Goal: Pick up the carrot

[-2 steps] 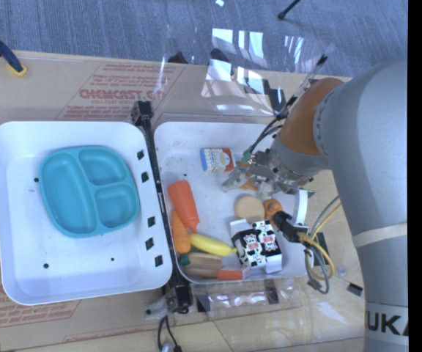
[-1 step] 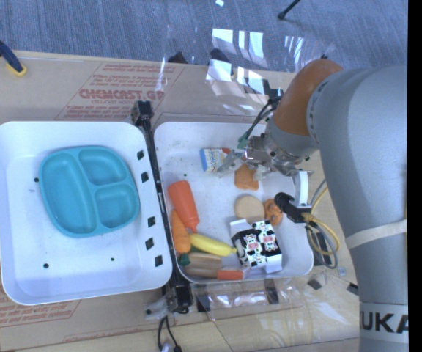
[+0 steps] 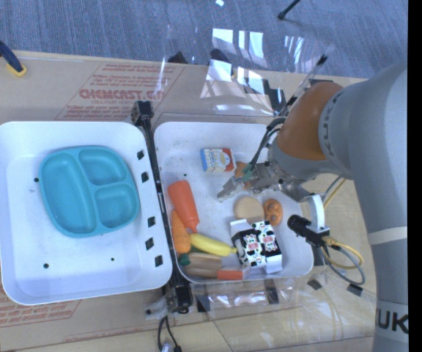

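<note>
**Carrot lies in the right bin, arm above**

Nearest me, a banana (image 3: 211,244) rests by the right bin (image 3: 299,270) front wall. The carrot (image 3: 184,204) lies beyond it, near the left wall. Farther right hangs the gripper (image 3: 234,187); its grip I cannot tell.

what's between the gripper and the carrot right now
Nothing visible. The gripper hangs over the middle of the right bin, and the carrot lies to its left near the bin's left wall. Bare white floor separates them; the banana and the small carton sit off that line.
</note>
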`<action>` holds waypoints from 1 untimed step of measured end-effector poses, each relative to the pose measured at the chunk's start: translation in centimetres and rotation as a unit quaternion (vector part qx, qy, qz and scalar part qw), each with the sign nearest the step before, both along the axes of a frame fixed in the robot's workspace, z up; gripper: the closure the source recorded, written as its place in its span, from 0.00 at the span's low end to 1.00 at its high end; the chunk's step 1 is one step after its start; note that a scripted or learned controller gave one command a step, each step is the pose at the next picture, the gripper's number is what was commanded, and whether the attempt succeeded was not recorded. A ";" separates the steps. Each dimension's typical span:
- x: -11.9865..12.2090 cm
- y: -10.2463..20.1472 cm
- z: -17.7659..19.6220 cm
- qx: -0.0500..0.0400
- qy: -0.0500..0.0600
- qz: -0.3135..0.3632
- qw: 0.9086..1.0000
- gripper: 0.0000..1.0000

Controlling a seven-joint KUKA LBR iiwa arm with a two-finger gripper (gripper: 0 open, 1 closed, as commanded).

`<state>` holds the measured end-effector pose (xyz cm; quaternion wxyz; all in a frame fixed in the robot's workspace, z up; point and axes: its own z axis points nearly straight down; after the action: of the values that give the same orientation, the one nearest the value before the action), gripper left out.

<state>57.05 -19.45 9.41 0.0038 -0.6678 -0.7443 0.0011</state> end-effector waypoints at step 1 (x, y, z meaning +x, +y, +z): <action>4.6 -1.3 0.0 -0.001 -0.003 0.080 0.997 0.00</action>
<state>61.68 -20.77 9.37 0.0012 -0.6059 -0.7955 0.0000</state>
